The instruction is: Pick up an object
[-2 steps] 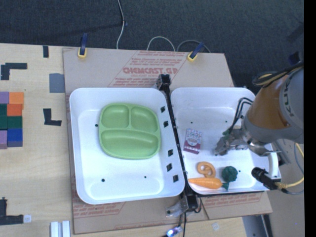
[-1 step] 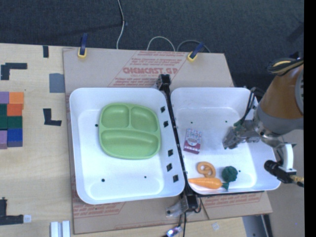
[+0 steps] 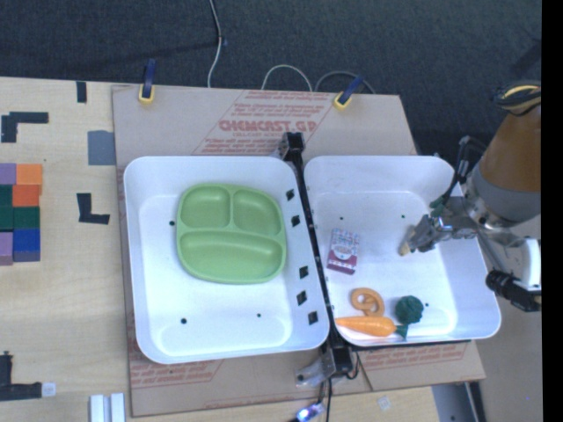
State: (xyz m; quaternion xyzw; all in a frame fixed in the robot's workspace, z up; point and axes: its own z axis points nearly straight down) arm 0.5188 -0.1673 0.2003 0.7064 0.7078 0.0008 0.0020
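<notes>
Altogether: one tray [image 3: 232, 234], pretzel [image 3: 366, 301], carrot [image 3: 365, 326], packet [image 3: 343, 251].

dark blue-grey carpet [image 3: 106, 20] is covering the floor along the 12 o'clock side. a light wooden bench top [image 3: 53, 262] is filling the 9 o'clock side, with black tape marks [image 3: 22, 123] sitting on it toward 10 o'clock. a stack of coloured blocks [image 3: 19, 211] is lying at the 9 o'clock edge. a brown cardboard sheet [image 3: 259, 121] with red print is lying in the centre, with two yellow-and-blue clamps [image 3: 146, 88] pinning its 12 o'clock edge. a thin white cable [image 3: 213, 25] is running up toward 12 o'clock. light is falling evenly, casting soft shadows.
</notes>
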